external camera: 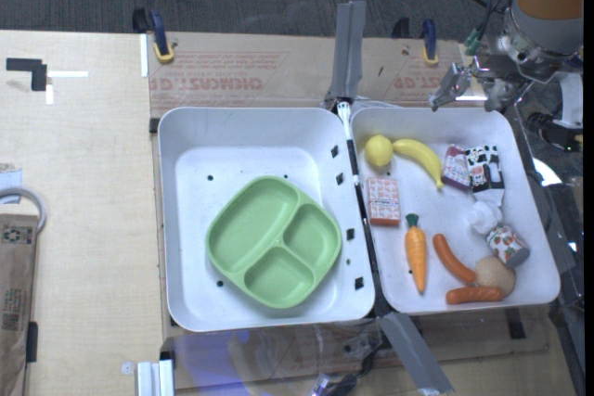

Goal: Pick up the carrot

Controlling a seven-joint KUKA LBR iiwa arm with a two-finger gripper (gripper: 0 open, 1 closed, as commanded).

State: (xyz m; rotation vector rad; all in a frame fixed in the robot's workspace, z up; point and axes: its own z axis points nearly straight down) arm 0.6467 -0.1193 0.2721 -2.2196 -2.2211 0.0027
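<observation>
The carrot [416,257] is orange with a green top and lies lengthwise in the right bin [534,199], near its front left, green end toward the back. My gripper [470,94] hangs above the bin's back rim, far behind and to the right of the carrot. Its fingers [445,91] stand apart, open, with nothing between them.
Around the carrot lie a pink box [382,200], a lemon [377,150], a banana [419,159], two red sausages [452,257], a potato [495,274], a can [506,246] and small cartons [483,167]. The left bin holds a green divided plate [272,241].
</observation>
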